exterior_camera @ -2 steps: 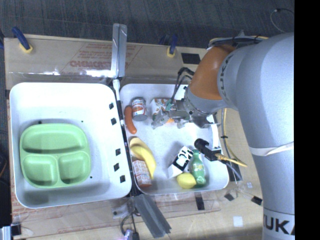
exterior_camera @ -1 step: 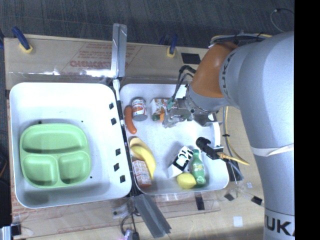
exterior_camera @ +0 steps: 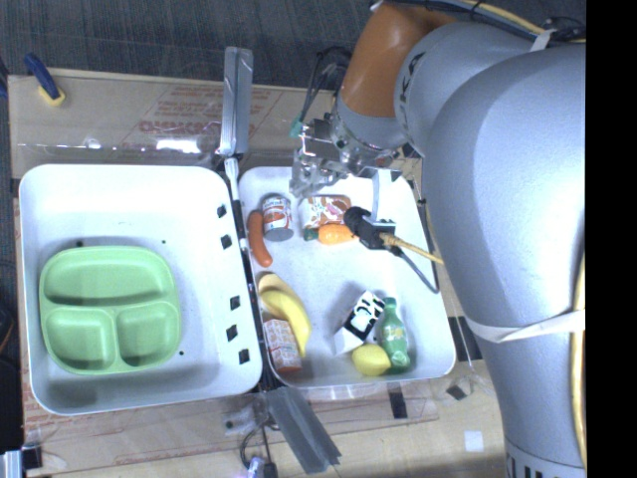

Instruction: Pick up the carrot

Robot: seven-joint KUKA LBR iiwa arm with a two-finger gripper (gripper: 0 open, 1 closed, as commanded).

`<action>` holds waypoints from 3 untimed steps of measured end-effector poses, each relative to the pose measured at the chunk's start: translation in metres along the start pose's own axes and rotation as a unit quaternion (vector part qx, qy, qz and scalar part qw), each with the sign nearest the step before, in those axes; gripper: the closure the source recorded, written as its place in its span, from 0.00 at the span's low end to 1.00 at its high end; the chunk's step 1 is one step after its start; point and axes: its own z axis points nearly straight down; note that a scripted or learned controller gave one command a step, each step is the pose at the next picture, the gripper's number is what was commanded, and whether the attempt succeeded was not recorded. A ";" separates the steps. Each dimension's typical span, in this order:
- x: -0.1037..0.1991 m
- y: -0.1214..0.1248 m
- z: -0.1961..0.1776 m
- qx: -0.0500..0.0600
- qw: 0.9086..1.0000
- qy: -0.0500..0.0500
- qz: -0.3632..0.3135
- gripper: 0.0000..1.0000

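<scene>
- The gripper (exterior_camera: 311,175) is hanging over the upper end of the right bin (exterior_camera: 323,279), near the top centre of the frame. It is sitting above the can (exterior_camera: 276,217) and the printed packet (exterior_camera: 326,209), up and left of the carrot rather than straight over it. I judge it is lining up a descent, not gripping.
- How far the gripper is opening cannot be told from this slant; the carrot is lying in the bin, not in its hold.
- The carrot (exterior_camera: 336,234) is resting flat on the bin floor in the upper middle of the right bin, just below the packet and just right of the can.
- It is showing as a short, stubby, bright orange piece with a touch of green at its left end, lying roughly crosswise in the frame.
- Its smooth surface is probably going to be slippery, and the close neighbours are leaving little room for a clean approach.
- The sausage (exterior_camera: 259,239) is lying along the bin's left wall, and the banana (exterior_camera: 284,307) is lying well apart, lower in the frame.
</scene>
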 end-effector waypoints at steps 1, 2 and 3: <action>0.000 0.000 0.000 0.000 1.000 0.000 0.000 0.00; -0.057 -0.003 0.094 0.001 0.987 -0.002 0.158 0.00; -0.056 -0.006 0.085 0.010 0.988 -0.003 0.154 1.00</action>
